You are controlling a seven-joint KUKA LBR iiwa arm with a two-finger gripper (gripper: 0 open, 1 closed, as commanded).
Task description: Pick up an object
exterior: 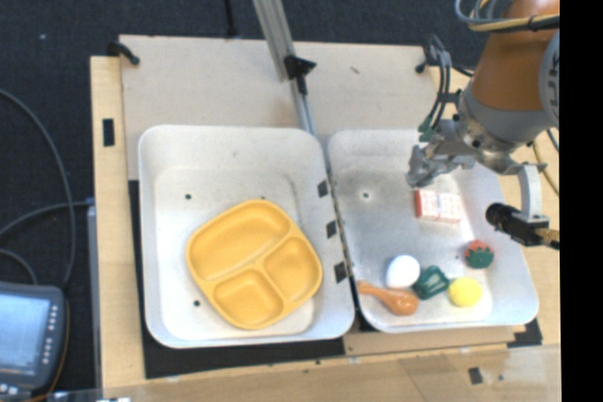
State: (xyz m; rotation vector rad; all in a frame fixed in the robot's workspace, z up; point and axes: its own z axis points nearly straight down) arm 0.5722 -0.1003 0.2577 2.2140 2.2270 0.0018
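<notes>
Count, near to far, right bin [372,167]: five small items along the near edge, one box farther in.

Near edge, reading left to right:
- One orange spoon-shaped piece [389,297], long axis running left-right, slightly tilted, rounded end to the right.
- One white ball [403,271], just behind the orange piece and close beside the green item.
- One dark green item [431,281], shape not clear.
- One yellow ball [464,292], just right of the green item.
- One small red item with a green top [480,254], behind the yellow ball, near the right wall.

Farther in: one small box [439,206], white with red-pink print, lying flat on the bin floor, well apart from the near-edge group. Long axis roughly left-right, slightly skewed.

Left bin [226,146]: one yellow divided tray [254,263], three compartments, lying flat, turned at an angle to the bin walls.

Two white bins in total, side by side on the bench [207,80], touching along the middle.

Tool [429,167]: positioned over the far part of the right bin, just beyond the box's far-left corner. Open or clenched: cannot tell. Nothing seen between the fingers.

Far side: one slanted aluminium rail [268,5] rising from the bench behind the bins.
</notes>
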